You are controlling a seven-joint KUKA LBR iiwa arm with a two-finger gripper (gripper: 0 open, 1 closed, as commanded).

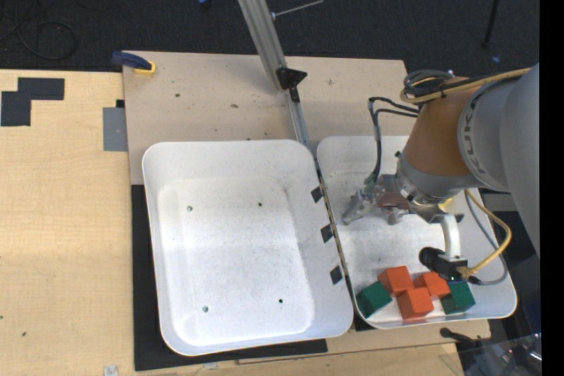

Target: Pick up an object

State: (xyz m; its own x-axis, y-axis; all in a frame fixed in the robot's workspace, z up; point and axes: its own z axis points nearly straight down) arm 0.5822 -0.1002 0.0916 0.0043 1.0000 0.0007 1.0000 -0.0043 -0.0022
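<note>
Fingers point(352, 209) of the gripper point(363, 205) appear as grey prongs pointing toward the divider side of the right bin point(348, 156); nothing is seen between them, and whether they stand apart or together cannot be told at this resolution. The candidate objects lie well apart from the gripper, clustered in the near corner of the same bin: an orange block point(397, 278), a second orange block point(415, 303), a third orange block point(435, 284), a green block point(374, 298) and a darker green block point(458, 297). Risk 1: the blocks touch or nearly touch one another, so a descent onto the pile is likely to land a finger on top of a block or wedge between two, scattering them instead of gripping one. Risk 2: the cluster sits against the bin's near wall, leaving little finger clearance on that side. Risk 3: a black cable fitting point(438, 261) and the yellow cable point(493, 253) hang just beside the blocks and may snag or shade them. Adjacent items: the left bin point(167, 167), black clips point(324, 232) along the shared rim, and an aluminium extrusion post point(257, 13) behind the bins.
</note>
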